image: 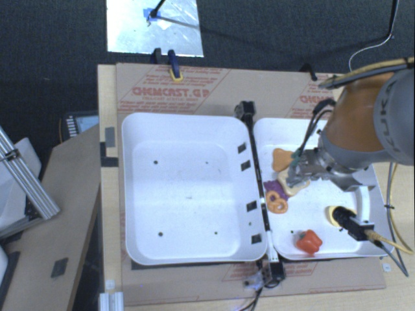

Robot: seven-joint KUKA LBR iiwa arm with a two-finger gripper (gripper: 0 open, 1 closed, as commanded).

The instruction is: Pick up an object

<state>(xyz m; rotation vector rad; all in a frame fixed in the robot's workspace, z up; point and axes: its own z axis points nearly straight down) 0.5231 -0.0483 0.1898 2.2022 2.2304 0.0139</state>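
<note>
I see the arm (363, 122) reaching in from the right over the right bin (279, 131), with its gripper (297, 173) low near that bin's left side, just beside a tan piece (281, 158). A purple piece (273, 188) and an orange ring (279, 205) lie touching by the left wall. A red pepper (309, 241) sits apart near the front edge, and the left bin (188, 173) stands alongside.

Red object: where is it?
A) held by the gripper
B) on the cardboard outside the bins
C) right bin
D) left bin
C: the red object lies on the floor of the right bin, near its lower edge in the view, apart from the gripper.
</note>
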